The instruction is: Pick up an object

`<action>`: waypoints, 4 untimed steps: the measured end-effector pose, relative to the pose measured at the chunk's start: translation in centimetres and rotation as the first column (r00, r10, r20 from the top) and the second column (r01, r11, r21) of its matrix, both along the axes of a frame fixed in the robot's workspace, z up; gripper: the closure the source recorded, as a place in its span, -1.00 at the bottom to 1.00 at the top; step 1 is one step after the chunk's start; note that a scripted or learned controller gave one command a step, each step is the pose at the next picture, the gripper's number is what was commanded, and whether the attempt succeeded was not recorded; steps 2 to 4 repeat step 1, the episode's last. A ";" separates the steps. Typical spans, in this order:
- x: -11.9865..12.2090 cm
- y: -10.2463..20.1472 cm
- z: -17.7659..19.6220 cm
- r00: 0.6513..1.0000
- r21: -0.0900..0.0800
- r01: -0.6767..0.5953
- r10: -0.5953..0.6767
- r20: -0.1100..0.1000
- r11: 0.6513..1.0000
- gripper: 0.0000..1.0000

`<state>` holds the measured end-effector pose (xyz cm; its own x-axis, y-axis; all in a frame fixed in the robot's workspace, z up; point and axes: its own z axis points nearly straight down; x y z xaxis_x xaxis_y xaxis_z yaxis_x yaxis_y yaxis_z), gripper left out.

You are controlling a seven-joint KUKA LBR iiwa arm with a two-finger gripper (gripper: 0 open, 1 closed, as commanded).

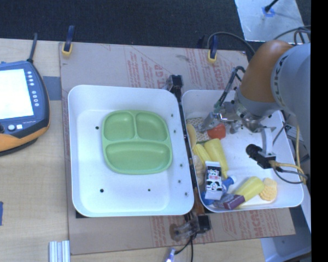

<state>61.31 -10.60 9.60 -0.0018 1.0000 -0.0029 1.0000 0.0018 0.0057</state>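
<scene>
You're at the reach-in step: the gripper (223, 120), jaws' state not discernible, hangs near the right bin's (287, 201) far-left corner over the red block (217, 131); descend next.

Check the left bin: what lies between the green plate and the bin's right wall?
Bare white bin floor lies between the green plate and that wall, in the camera view.

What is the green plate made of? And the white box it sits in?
Green plate: looks like plastic, smooth and matte, with moulded compartments and rounded edges. White box: probably plastic too, smooth with a slight sheen and rounded corners, though the material isn't certain from here.
</scene>
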 end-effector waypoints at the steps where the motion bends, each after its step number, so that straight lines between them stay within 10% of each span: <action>1: 0.1 -0.1 1.1 1.000 -0.001 0.000 0.000 0.000 1.000 1.00; 4: 0.1 -0.1 1.1 1.000 -0.001 0.000 0.000 0.000 1.000 1.00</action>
